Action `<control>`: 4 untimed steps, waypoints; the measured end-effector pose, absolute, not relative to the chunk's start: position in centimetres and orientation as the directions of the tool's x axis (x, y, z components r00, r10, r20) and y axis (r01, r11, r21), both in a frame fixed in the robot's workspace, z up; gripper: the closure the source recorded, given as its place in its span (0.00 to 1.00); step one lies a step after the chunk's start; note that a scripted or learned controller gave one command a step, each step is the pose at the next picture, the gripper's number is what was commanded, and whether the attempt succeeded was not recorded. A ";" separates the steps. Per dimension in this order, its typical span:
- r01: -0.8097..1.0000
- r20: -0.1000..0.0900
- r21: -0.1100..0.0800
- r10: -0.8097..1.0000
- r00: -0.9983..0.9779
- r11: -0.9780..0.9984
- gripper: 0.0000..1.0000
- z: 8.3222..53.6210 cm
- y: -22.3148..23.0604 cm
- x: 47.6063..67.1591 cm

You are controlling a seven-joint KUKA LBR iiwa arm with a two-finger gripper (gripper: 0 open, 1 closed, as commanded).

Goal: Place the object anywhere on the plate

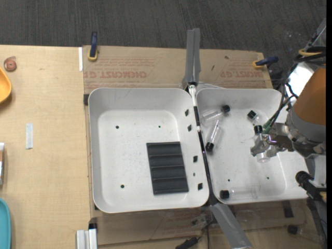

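Looking down on the bench [46,113], we see the two white bins first: the left bin [109,154] carries a dark ribbed plate [167,168] near its middle, and the right bin [244,183] holds a scatter of clear vials with black caps. The arm [314,108] reaches in over the right bin's far side, and its gripper [263,148] hangs low over the bin floor. A glassy, clear shape sits right at its tip, but we cannot tell whether that is a vial between the jaws or merely one lying beneath them, nor whether the jaws stand apart or together.

Loose vials lie elsewhere: one [212,135] beside the divider, another [215,113] near the back wall, a third [239,193] along the front edge.

We judge these vials light, rigid and slick, apt to roll or squirt out under a pinch. The best hold would be across the middle of the cylindrical body, jaws square to its long axis, not on the cap end. The plate's ribs should keep a vial from rolling once it is set down.
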State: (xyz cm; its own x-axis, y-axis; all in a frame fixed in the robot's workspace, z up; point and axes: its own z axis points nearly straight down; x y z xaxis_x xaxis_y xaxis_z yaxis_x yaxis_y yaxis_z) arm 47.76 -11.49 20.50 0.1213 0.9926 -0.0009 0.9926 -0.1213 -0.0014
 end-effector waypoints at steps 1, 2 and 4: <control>1.000 -0.001 -0.004 1.000 -0.017 0.017 1.00 21.7 -3.1 50.4; 0.992 -0.003 -0.006 0.992 0.127 -0.127 1.00 19.0 6.5 51.1; 0.975 -0.006 -0.004 0.975 0.222 -0.222 1.00 19.5 21.4 48.0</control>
State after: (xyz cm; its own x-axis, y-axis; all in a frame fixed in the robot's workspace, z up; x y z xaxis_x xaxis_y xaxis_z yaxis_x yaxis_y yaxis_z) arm 48.01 21.42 19.47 0.2220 0.9750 -0.0060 0.9750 -0.2220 -0.0043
